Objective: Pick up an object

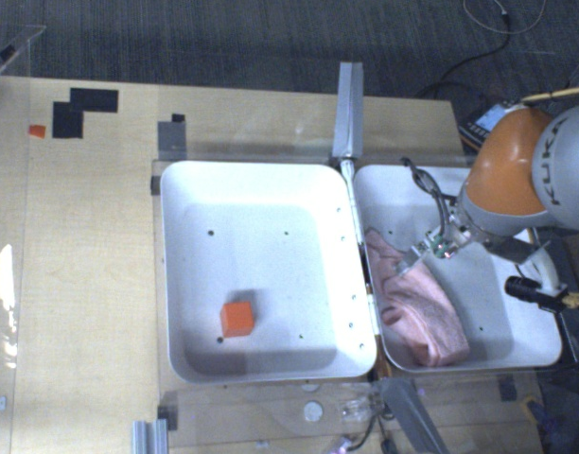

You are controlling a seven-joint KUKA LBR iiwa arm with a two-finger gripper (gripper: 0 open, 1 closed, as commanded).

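Observation:
A small orange cube (237, 319) lies in the left bin (190, 206), near its front. A crumpled pink cloth (417, 305) lies in the right bin (521, 334), along its left side. The arm comes in from the right, and my gripper (439, 246) hangs over the right bin at the cloth's upper right edge. An edge of the cloth rises toward the gripper tip. I cannot tell whether the cloth is gripped.
A grey metal bar (347, 112) stands behind the seam between the two bins. Black markers (81, 110) and a small orange square (37, 131) sit on the bench at the far left. Cables (502, 12) lie on the dark floor behind.

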